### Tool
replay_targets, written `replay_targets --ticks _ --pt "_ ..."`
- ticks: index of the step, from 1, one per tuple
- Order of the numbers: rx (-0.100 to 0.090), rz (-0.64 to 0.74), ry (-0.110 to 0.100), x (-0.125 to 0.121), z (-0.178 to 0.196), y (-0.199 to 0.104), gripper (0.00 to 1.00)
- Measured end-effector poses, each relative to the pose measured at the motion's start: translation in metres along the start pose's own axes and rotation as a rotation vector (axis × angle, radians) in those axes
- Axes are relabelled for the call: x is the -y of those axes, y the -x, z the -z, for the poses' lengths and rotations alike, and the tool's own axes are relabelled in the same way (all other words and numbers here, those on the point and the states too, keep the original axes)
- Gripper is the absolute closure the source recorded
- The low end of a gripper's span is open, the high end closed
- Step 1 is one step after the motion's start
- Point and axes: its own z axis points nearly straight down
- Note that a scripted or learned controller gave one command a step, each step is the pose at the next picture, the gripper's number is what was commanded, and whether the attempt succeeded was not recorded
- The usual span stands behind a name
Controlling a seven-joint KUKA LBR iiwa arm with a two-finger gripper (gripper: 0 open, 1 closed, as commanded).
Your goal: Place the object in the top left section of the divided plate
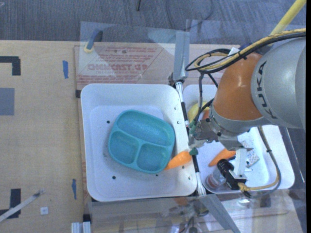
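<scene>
A teal divided plate (141, 130) lies tilted in the left white bin (97, 106), with one large section at the top and two smaller ones below. An orange carrot-shaped object (178, 159) lies just off the plate's lower right rim, by the wall between the bins. My gripper (194, 148) hangs right above the carrot's right end, at the dividing wall. The wrist hides whether it has hold of the carrot.
The arm covers much of the right bin (284, 174). Beneath it show a second orange piece (222, 156), a yellow object (194, 111) and a small round item (214, 181). A clear sheet with red print (116, 67) lies behind the left bin.
</scene>
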Motion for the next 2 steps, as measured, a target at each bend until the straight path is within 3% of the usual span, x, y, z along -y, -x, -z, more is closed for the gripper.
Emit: replay_targets --ticks 1,2 --pt "-0.001 0.16 -0.003 0.009 0.0 -0.057 1.0" --pt "0.0 -0.006 0.0 0.001 0.0 -0.043 1.0"
